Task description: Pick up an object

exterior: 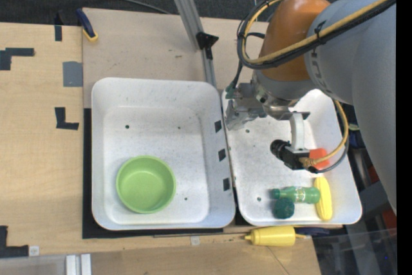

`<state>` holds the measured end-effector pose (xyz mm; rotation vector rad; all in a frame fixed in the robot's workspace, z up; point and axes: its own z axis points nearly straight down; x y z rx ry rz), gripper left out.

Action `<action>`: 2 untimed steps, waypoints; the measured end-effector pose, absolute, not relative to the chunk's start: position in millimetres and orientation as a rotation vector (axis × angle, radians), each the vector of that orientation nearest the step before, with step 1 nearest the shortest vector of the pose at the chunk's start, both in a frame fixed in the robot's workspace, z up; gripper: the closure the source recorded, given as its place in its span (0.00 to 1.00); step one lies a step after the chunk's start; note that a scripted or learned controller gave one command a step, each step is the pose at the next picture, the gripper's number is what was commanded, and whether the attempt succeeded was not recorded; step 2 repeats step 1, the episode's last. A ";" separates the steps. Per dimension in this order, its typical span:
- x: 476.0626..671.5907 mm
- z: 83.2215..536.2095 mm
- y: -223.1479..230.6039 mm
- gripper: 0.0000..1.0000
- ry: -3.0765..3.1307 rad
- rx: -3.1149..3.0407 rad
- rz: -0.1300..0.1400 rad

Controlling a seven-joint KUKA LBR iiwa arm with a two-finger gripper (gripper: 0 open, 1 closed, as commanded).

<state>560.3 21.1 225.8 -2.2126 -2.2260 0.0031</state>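
My gripper [237,114] hangs over the far left corner of the right bin [257,158], close to the wall between the two bins. Nothing shows between its fingers. In the right bin's near part lie a light green bottle [297,194], a dark green lump [282,207] touching the bottle's near side, and a yellow banana-shaped thing [323,198] at the bottle's right end. A small orange-red thing [318,154] lies further back by the right wall. A green bowl [146,183] stands upright in the near left part of the left bin [154,100].
A yellow squeeze bottle [273,236] lies on the bench just in front of the right bin. A slanted metal pole [187,3] stands behind the bins. The arm's grey and orange body [302,42] covers the right bin's far right part.
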 end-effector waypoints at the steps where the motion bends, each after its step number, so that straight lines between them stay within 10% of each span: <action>1: 566.0 220.0 80.9 1.00 -2.229 -2.211 0.001; 2: 566.0 220.0 80.9 1.00 -2.229 -2.211 0.001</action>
